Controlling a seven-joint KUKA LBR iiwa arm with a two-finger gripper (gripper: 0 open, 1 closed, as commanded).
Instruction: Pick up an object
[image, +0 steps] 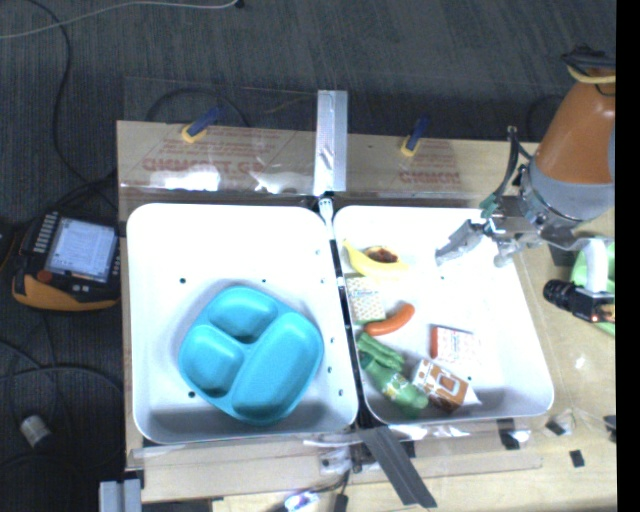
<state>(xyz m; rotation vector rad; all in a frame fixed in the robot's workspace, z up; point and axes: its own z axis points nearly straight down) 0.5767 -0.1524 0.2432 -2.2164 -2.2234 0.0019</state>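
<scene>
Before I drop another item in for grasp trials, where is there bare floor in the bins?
Right white bin: bare floor in the middle and far-right, below the gripper; crowded along its left wall, banana down to green vegetables. Left white bin: bare around the blue divided plate.

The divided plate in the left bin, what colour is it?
Turquoise blue all over; the divided plate shows plainly in the camera view.

Turquoise tray, orange sausage, perhaps checkered packet
</scene>
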